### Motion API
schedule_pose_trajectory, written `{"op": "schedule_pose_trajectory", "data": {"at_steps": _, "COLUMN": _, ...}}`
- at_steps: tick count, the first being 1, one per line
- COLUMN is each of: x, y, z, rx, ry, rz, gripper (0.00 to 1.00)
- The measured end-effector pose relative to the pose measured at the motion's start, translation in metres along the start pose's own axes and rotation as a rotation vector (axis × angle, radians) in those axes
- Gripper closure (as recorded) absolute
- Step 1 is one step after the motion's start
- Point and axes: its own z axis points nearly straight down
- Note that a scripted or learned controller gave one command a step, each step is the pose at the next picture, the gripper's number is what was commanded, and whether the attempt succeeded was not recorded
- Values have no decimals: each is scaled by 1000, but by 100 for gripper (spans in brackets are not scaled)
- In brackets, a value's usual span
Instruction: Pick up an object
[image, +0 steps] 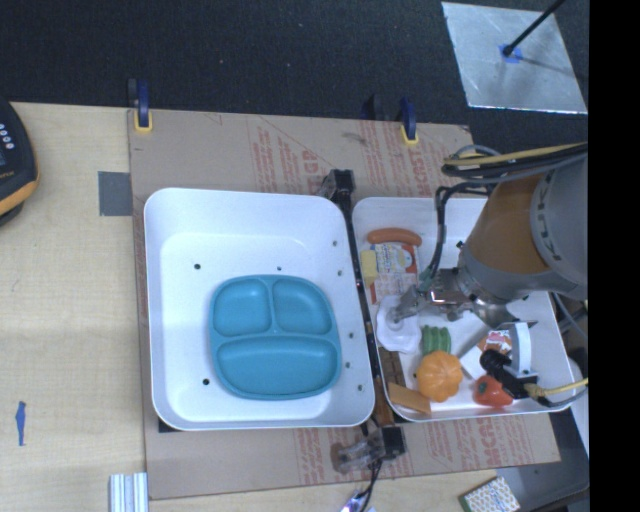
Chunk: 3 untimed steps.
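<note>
The right white bin (392, 208) holds several small things. My gripper (402, 311) is low over its left middle, reaching in from the right under the grey arm with the orange band (505, 225). Just below the gripper lies a white piece (396, 338), with a green piece (435, 338) beside it. An orange ball-shaped fruit (438, 374) sits nearer the front, and a red piece (489, 392) lies to its right. A brown piece (406, 400) rests at the front left corner. A sausage-like item (392, 237) and a pale packet (392, 262) lie at the back.
The left white bin (170, 250) holds a blue divided plate (275, 336). Both bins rest on a cardboard sheet (250, 150) clamped at its back edge. A dark device (12, 155) sits at the bench's far left.
</note>
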Motion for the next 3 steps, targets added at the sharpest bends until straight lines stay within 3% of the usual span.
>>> {"op": "schedule_pose_trajectory", "data": {"at_steps": 1, "x": -17, "y": -54, "z": 1, "rx": 9, "ry": 2, "rz": 2, "gripper": 0}}
{"op": "schedule_pose_trajectory", "data": {"at_steps": 2, "x": -17, "y": -52, "z": -10, "rx": 7, "ry": 1, "rz": -1, "gripper": 100}}
{"op": "schedule_pose_trajectory", "data": {"at_steps": 3, "x": 48, "y": 42, "z": -106, "rx": -12, "ry": 1, "rz": -9, "gripper": 100}}
